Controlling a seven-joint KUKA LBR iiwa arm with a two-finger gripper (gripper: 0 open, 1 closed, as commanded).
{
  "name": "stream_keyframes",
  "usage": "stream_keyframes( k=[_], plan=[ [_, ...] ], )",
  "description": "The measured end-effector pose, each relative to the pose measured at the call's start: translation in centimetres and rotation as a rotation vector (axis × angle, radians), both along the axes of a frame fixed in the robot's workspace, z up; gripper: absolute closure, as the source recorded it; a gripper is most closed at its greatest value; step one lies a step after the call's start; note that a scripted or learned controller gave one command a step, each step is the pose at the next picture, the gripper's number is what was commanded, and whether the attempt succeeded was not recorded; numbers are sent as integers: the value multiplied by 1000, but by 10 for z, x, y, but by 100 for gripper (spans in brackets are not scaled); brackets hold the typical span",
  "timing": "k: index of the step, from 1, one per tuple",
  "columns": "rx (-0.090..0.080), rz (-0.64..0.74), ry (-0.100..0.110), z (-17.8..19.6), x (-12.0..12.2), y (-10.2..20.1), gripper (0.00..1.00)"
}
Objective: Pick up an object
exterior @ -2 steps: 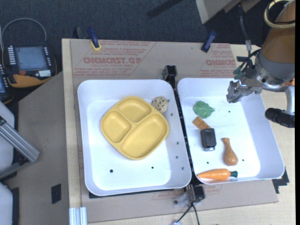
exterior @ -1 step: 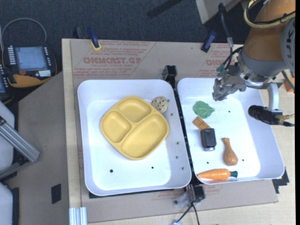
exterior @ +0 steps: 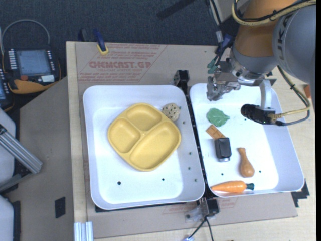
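One red stencil, seemingly "CHEMCAST", marks the board (exterior: 120,59); the gripper (exterior: 216,93) hangs near a green piece (exterior: 217,116), its grip unclear.

Green leaf (exterior: 217,116) flat in right bin (exterior: 286,149), near far end.

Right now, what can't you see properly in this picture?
- Tool: small and dark, above the right bin; whether anything sits in it is unclear.
- Cookie: the yellow plate covers its lower left edge.
- Arm: cut off by the top and right edges.
- Black block: too small to tell what it is.
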State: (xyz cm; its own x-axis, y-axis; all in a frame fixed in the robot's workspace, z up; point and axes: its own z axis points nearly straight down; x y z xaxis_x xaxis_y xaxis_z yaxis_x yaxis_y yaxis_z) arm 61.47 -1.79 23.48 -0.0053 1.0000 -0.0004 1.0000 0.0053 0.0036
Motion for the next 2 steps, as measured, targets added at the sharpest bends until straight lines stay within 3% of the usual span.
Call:
stream_keyframes(
  k=[2],
  plan=[
    [0, -2, 0, -10, 30, 99, 100]
  ],
)
